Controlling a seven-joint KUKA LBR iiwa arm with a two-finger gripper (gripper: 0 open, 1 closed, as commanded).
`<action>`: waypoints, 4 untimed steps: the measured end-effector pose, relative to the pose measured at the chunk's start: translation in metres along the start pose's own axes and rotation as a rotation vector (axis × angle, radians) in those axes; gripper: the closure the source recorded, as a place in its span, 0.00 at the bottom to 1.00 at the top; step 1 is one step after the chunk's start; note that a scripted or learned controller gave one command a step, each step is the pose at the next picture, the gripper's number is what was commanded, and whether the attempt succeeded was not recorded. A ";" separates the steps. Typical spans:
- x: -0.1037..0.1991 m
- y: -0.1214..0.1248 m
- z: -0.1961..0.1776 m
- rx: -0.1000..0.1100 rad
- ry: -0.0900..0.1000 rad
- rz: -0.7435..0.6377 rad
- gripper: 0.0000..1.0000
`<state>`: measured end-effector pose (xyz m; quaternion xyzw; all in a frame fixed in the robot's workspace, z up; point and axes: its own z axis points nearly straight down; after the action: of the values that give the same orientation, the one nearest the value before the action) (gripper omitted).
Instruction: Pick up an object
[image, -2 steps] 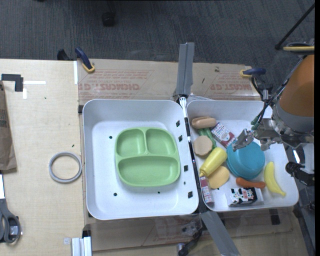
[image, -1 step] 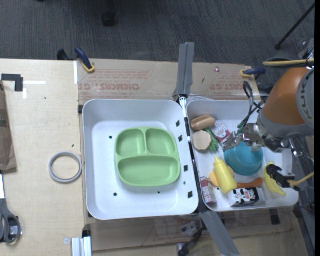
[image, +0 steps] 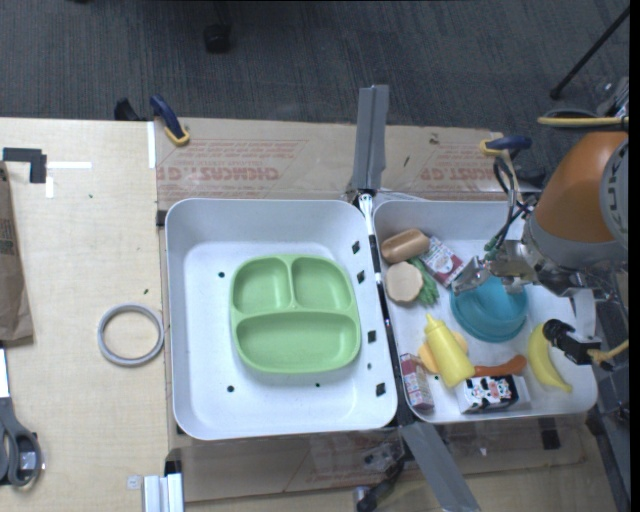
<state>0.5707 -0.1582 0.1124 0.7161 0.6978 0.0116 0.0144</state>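
One carton, one banana, one bowl

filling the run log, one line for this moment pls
phase: reaching | gripper: over blue bowl in right bin | grasp: none seen | left bin: green divided plate

A grey ring lies flat on the wooden bench, left of the bins. A brown paper bag sits at the left edge, scissors below it. 2 clamps, blue with yellow, grip the cardboard sheet behind the bins.
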 end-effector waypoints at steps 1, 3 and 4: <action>-0.008 0.012 0.000 -0.001 0.002 -0.028 0.00; -0.011 0.020 0.000 -0.012 -0.006 -0.080 0.00; -0.023 0.046 0.000 -0.001 0.012 -0.127 0.00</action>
<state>0.6160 -0.1822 0.1141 0.6703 0.7418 0.0154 0.0114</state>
